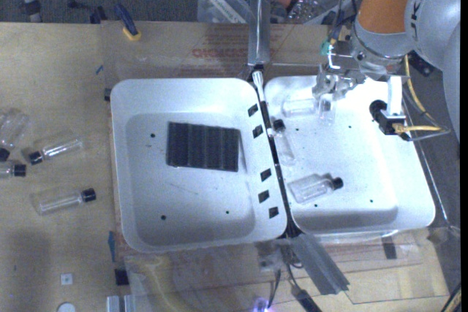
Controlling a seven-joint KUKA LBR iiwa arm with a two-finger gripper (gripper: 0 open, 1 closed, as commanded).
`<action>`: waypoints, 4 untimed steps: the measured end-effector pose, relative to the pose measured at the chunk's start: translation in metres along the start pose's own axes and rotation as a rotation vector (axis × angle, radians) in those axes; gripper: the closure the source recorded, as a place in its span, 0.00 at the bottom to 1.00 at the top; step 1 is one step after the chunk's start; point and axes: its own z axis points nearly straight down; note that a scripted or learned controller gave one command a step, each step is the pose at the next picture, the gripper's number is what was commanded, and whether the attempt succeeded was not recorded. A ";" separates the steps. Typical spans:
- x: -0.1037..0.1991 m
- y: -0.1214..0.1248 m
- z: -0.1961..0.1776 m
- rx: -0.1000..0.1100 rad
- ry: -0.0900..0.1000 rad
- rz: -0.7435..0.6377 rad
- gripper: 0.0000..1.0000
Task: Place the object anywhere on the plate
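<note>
Hanging low over the far part of the right bin point(409, 208), the gripper point(325, 100) points down at a clear vial point(298, 107) that lies on the bin floor just beside it. From this slanted view I cannot tell if it is closing on something or not; nothing is seen clearly between its tips, so I do not count the vial as held. I judge that the arm stands here because this vial is the object it wants to pick.

A second clear vial with a black cap point(314, 187) lies nearer to the front of the same bin, well apart from the gripper. Another thin clear one point(284, 146) rests along the divider point(265, 150) between the bins.

The dark ribbed plate point(203, 146) lies flat in the middle of the left bin point(131, 106), with nothing on it. So the placing is not yet done, and the object must cross the divider to reach it.

Several loose vials point(55, 151) lie on the bench point(58, 55), outside the bins.
</note>
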 end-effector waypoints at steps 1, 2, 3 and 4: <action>0.091 -0.009 -0.005 -0.001 0.001 0.081 1.00; 0.157 -0.019 0.024 0.004 0.001 -0.137 1.00; 0.226 -0.028 0.037 -0.001 0.001 -0.077 1.00; 0.292 -0.027 0.071 -0.006 0.002 -0.844 1.00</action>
